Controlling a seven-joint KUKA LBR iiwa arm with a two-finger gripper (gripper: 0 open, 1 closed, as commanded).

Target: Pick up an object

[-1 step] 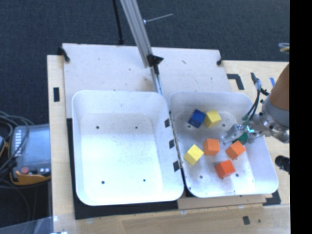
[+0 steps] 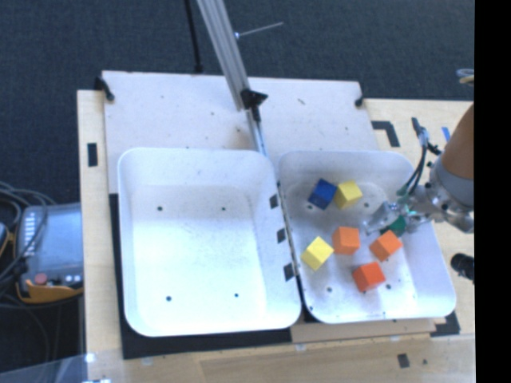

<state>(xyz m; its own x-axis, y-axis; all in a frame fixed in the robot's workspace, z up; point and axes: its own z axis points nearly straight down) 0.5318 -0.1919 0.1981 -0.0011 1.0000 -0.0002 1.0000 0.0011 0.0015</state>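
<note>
The right bin holds several small cubes. A blue cube and a yellow cube sit side by side near its far wall. Another yellow cube lies at its left side. Three orange cubes lie toward the near right: one in the middle, one further right and one nearest the front. My gripper hangs low over the bin's right part, just above the rightmost orange cube. Something small and green shows at its tip; whether it is held is unclear.
The left bin stands beside the right one. A slanted metal rail rises from the bench behind the bins. A grey box with cables sits off the bench's left edge.
</note>
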